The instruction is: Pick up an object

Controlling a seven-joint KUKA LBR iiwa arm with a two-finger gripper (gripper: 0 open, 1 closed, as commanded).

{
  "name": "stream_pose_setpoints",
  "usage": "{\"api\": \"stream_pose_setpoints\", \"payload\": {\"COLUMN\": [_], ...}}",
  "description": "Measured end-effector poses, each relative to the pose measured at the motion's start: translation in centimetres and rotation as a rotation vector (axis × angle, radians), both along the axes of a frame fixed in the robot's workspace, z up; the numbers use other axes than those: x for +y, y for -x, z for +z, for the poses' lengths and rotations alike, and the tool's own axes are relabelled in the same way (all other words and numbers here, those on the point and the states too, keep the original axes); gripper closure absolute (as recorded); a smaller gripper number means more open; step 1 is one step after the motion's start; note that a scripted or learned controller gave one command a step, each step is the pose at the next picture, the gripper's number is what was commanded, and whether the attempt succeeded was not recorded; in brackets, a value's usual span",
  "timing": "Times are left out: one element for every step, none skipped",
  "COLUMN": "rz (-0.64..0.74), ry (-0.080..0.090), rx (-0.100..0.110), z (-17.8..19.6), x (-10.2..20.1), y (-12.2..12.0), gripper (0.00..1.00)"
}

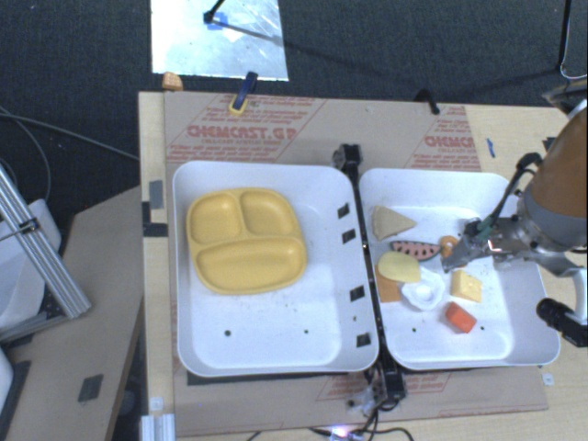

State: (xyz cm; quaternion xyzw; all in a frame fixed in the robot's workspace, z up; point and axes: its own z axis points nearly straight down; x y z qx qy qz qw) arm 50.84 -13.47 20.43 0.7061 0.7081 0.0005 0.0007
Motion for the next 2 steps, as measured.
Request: {"api": "stream_pose_setpoints", "payload": {"rz": [0.003, -0.004], "ry": [-0.001, -0.002], "rx": [0.001, 0.005], "z": [-11.1, -12.0], "x": [0.8, 0.2], "y": [-4.6, 2.5], "gripper": [0.0, 0.0]}}
